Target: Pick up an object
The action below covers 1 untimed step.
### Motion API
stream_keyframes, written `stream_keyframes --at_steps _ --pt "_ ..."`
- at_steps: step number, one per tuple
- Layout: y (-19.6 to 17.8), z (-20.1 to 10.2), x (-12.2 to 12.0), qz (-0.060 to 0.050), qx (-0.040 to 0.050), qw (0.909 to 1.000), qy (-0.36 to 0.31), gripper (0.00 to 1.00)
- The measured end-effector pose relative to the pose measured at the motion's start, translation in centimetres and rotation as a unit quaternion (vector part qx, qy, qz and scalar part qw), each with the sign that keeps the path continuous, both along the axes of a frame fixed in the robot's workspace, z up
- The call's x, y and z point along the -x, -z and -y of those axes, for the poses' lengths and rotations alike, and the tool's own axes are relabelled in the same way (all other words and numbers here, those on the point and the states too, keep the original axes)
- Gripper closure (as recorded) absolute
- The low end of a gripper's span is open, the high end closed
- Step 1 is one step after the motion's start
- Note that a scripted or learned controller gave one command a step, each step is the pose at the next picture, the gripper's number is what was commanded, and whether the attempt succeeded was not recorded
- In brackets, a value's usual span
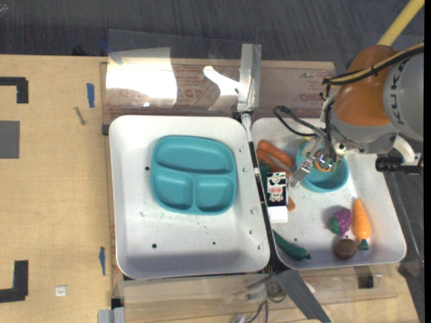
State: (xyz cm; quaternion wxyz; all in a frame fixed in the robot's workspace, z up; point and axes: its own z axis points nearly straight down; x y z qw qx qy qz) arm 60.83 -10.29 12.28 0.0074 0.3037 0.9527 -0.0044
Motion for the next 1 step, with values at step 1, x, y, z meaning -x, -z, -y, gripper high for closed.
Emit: stream_keyframes --at_steps 1 --pt "-1.96 3.98 -5.38 -0.002 -0.0023 0.9631 -0.269 0.0"
